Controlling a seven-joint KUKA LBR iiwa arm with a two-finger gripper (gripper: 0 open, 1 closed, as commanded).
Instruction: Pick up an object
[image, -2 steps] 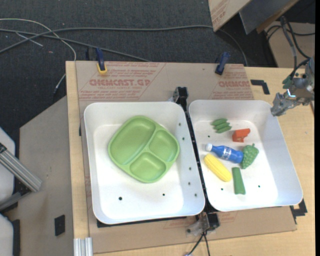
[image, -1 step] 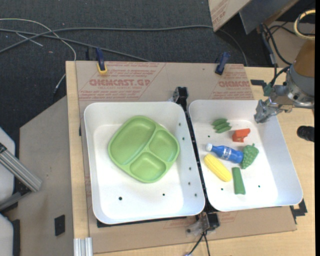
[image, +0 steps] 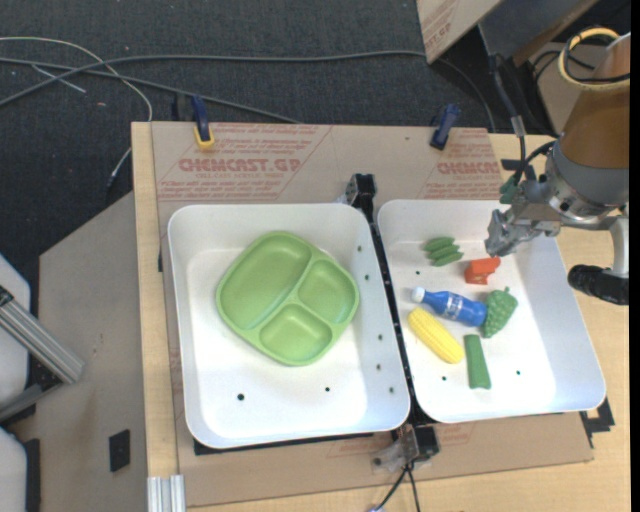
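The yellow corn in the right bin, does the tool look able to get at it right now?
Probably yes. The yellow corn lies uncovered, the blue bottle close beside it. The tool hangs above the same bin, nothing between them.

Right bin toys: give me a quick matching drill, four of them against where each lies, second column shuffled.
Things:
1. small red plastic block
2. blue plastic bottle with a white cap
3. yellow plastic corn cob
4. dark green plastic stick

Places:
A. nearest the bin's front edge, right of the corn
B. just below the gripper, right of the green pea pod
C. between the bottle and the bin's front, left of the stick
D. mid-bin, its blue end against the green broccoli toy

Pairs: 1-B, 2-D, 3-C, 4-A
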